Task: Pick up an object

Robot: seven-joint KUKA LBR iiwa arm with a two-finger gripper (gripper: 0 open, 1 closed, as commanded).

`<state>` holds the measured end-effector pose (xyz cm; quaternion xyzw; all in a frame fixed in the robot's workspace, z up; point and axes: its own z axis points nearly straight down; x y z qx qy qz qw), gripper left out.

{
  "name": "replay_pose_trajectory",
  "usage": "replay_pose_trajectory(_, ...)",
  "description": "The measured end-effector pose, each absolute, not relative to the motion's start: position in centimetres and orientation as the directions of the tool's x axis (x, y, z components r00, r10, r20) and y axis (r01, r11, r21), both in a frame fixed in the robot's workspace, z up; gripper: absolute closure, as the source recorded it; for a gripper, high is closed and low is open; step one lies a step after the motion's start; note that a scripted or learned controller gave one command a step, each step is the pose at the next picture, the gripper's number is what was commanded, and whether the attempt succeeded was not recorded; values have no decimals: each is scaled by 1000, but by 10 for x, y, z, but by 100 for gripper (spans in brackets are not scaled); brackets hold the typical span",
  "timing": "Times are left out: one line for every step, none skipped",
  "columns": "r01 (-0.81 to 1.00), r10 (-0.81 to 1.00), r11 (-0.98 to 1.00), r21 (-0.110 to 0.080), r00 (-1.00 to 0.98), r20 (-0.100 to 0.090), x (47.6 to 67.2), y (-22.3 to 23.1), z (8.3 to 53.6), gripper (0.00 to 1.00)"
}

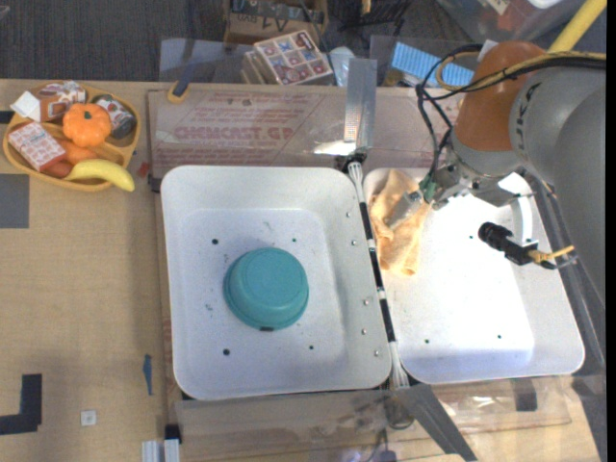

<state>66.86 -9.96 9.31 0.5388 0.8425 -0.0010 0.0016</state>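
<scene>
Our hand [430,192] touches the soft, light cloth [399,229] beside the bin divider [371,248]; its grip we cannot tell. We'd pinch a raised fold.

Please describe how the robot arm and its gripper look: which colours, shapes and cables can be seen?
The arm is made of thick, rounded grey segments, with a glossy orange band above the wrist. Thin black cables loop along its side. The gripper is a small, dark metallic part at the arm's end; its details are too small to tell.
</scene>
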Motion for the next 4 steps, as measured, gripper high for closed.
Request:
replay_pose_trajectory(813, 813, 582, 5, -582, -6, 668, -110, 164, 0)
replay_pose_trajectory(731, 731, 683, 12, -683, -12, 653, -109, 94, 0)
replay_pose_trajectory(730, 730, 683, 17, -683, -16, 655, -109, 106, 100)
replay_pose_trajectory(931, 931, 365, 4, -365, -3, 650, -50, 186, 100)
